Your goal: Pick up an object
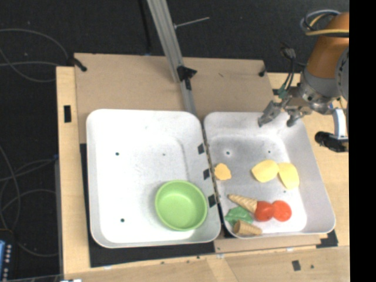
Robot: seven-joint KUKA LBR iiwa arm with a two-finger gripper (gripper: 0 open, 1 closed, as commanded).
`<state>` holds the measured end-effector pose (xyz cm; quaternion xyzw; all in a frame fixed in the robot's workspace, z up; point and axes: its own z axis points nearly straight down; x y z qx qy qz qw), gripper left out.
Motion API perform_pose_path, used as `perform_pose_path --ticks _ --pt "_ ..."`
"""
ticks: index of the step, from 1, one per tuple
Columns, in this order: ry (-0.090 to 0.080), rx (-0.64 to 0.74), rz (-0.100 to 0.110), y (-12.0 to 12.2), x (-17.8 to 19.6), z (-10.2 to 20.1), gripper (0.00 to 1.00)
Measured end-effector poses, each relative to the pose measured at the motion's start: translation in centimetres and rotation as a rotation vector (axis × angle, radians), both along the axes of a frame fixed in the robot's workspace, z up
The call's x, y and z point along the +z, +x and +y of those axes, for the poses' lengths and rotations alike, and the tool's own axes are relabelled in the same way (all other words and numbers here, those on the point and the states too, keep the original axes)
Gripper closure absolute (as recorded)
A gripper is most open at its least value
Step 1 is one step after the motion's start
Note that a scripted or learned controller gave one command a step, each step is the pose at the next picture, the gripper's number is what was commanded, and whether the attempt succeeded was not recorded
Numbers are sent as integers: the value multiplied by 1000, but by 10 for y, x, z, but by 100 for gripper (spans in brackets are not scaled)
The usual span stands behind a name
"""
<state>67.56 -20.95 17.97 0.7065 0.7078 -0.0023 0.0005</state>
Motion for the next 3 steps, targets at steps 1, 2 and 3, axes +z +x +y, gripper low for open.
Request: perform_pose_path --ticks 1,2,3 --pt "0 -2 1 -6 -46 -9 0" --pt "0 -1 0 -7 -80 -10 0" --pt "-5 2 -7 -5 -65 -12 100"
